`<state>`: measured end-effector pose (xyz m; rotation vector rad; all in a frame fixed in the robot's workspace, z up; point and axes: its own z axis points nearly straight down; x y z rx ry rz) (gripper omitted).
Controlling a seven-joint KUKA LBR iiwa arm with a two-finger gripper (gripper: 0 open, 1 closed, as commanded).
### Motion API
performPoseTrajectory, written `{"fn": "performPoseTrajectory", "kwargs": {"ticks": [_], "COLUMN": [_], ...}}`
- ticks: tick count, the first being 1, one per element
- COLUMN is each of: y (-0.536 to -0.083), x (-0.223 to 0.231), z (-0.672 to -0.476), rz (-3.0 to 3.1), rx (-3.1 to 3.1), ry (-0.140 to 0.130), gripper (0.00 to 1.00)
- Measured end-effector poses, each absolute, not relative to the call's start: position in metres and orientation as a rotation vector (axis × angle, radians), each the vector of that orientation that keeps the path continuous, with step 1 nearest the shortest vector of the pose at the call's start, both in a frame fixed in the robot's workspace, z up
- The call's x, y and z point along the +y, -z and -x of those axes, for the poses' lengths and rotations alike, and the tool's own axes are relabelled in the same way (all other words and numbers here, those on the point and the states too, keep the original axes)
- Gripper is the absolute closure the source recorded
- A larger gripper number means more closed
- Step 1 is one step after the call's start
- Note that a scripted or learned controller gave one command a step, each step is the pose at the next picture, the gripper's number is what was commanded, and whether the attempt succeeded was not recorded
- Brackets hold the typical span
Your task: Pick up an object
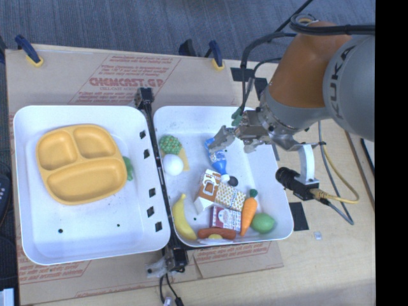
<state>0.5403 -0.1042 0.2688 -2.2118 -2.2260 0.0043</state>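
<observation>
Fingers [223, 136] of the gripper [224, 139] hang over the right bin [191, 116], pointing left and down from the wrist, and I cannot tell from this slant whether they are parted or closed, nor whether anything sits between them. Just below the tips, seemingly touching them, lies a blue-and-white item [217, 153], its long axis running roughly up and down the view; I judge it the likeliest target, since it is nearest. Further down sits a patterned box [220, 193], with a red carton [225, 220] beneath it, a carrot [248, 213] on its right leaning against a lime [263, 223], and a sausage [216, 234] along the bin's near edge. A banana [181, 218] curves along the left wall, below a white egg [172, 164] and a green broccoli-like piece [169, 144]. The left bin [95, 234] carries a yellow tray [81, 163].
</observation>
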Motion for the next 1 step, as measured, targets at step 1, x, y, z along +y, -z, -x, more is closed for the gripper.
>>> {"fn": "performPoseTrajectory", "kwargs": {"ticks": [1], "y": [-0.1111], "x": [-0.0962], "z": [-0.5228], "rz": [2.279], "rx": [-2.184], "ry": [0.013], "gripper": [0.0]}}
